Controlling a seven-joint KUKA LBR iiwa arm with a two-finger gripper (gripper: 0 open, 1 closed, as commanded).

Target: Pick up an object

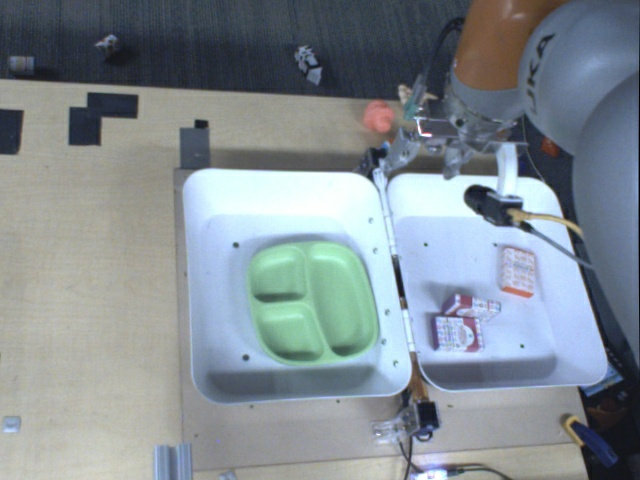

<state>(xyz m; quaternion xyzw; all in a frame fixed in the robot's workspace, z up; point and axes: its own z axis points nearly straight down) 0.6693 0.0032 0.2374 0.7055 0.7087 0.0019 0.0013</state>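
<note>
arm cut off at top and right edges, gripper blurred, red-and-white carton print unreadable

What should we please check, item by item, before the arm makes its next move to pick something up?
1. Targets in the right bin: carton and packet lie there, ok.
2. Targets apart from each other: ok.
3. End effector over a target: not ok, it sits at the bin's far edge.
4. End effector holding nothing: cannot tell.
5. Green tray sits in the left bin, away from the targets: ok.
</note>
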